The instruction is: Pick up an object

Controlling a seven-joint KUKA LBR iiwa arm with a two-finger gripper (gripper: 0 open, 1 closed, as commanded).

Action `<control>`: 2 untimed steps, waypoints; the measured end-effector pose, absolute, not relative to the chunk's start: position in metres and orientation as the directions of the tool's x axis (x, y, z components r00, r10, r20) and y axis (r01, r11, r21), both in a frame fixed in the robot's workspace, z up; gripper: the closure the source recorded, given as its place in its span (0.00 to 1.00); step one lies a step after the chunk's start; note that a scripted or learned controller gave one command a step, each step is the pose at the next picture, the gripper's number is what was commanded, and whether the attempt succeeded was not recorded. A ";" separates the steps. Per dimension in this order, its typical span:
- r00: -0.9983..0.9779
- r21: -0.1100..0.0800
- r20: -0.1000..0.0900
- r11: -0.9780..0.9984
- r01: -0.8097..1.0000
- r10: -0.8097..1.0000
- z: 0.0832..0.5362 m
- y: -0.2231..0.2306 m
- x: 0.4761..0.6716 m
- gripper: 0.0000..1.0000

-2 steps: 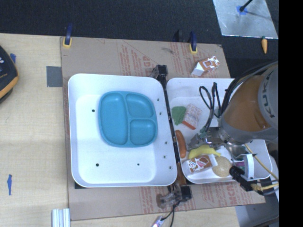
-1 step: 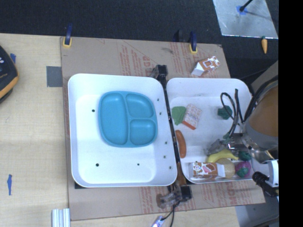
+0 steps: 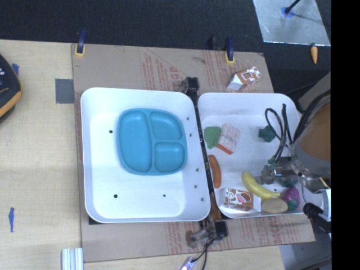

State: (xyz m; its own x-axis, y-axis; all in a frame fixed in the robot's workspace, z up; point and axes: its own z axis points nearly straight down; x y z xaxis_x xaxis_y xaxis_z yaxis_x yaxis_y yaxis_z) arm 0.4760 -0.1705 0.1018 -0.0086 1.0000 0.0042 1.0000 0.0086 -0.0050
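The right bin (image 3: pixel 243 102) holds several toy foods. A yellow banana (image 3: pixel 256 185) lies near its front. A beige potato (image 3: pixel 274 205) and purple grapes (image 3: pixel 290 195) sit by the front right corner. My gripper (image 3: pixel 277 172) hangs low over the bin's right side, just right of the banana's upper end and above the grapes. A red-and-white carton (image 3: pixel 238 198) lies at the front edge. An orange sausage (image 3: pixel 215 170) rests along the left wall. Farther back are a green leaf (image 3: pixel 212 135), a small wrapped pack (image 3: pixel 228 138) and a teal piece (image 3: pixel 266 133).
The left bin (image 3: pixel 90 151) carries a blue divided plate (image 3: pixel 152 140). Another small carton (image 3: pixel 244 78) lies on the cardboard behind the right bin. Black cables (image 3: pixel 279 122) loop from the arm over the bin's right side. The arm's body (image 3: pixel 315 139) covers the right rim.
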 end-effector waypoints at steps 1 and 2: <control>-0.012 -0.006 0.003 0.012 1.000 1.000 0.112 -0.171 0.476 1.00; -0.014 -0.008 0.003 0.014 1.000 1.000 0.122 -0.172 0.476 1.00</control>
